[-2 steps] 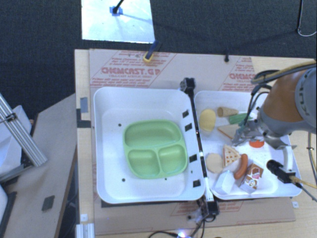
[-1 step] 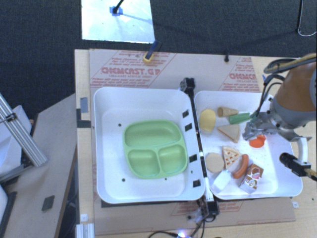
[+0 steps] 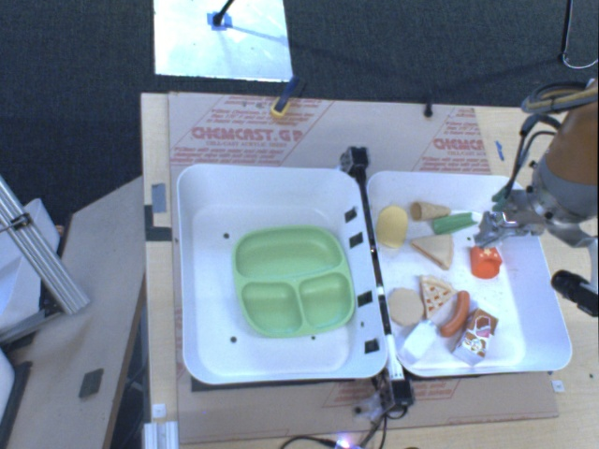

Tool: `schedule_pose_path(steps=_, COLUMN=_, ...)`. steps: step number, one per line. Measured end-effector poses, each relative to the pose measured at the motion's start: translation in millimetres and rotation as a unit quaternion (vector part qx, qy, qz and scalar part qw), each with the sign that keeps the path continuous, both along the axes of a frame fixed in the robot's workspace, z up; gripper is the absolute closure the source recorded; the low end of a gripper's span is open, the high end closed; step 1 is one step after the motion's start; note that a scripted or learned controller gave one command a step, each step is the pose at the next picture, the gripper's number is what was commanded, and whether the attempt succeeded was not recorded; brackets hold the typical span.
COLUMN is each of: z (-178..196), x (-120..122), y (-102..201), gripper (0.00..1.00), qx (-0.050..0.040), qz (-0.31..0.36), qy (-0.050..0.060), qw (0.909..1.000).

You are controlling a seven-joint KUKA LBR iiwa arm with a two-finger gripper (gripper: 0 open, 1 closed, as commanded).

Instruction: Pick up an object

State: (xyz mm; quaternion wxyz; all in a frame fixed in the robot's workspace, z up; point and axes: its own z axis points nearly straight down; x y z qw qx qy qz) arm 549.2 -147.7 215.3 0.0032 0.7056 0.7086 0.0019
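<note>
The right white bin (image 3: 552, 340) holds several toy foods: a yellow oval piece (image 3: 392, 225), a green stick (image 3: 453, 222), a tan wedge (image 3: 435, 250), an orange-red block (image 3: 486, 263), a pizza slice (image 3: 435, 296), a sausage (image 3: 454, 312), a round tan cookie (image 3: 405, 306) and a small carton (image 3: 475, 334). My gripper (image 3: 493, 230) hangs over the bin's upper right part, just above the orange-red block and right of the green stick. Nothing shows between its tips.
The left white bin (image 3: 201, 251) carries a green three-compartment tray (image 3: 290, 280). A black divider strip (image 3: 370, 260) runs between the bins. A shiny metal plate (image 3: 222, 26) lies beyond the bench. An aluminium frame (image 3: 37, 260) stands at the left.
</note>
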Motion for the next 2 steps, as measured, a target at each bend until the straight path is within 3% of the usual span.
schedule_pose_path(steps=1, z=9.6, x=1.0, y=-0.1, gripper=1.0, qx=0.0005, qz=0.0, qy=0.002, qw=1.0)
schedule_pose_path(steps=2, z=10.9, x=11.9, y=62.7, gripper=1.0, qx=0.0019, qz=0.004, qy=0.002, qw=1.0)
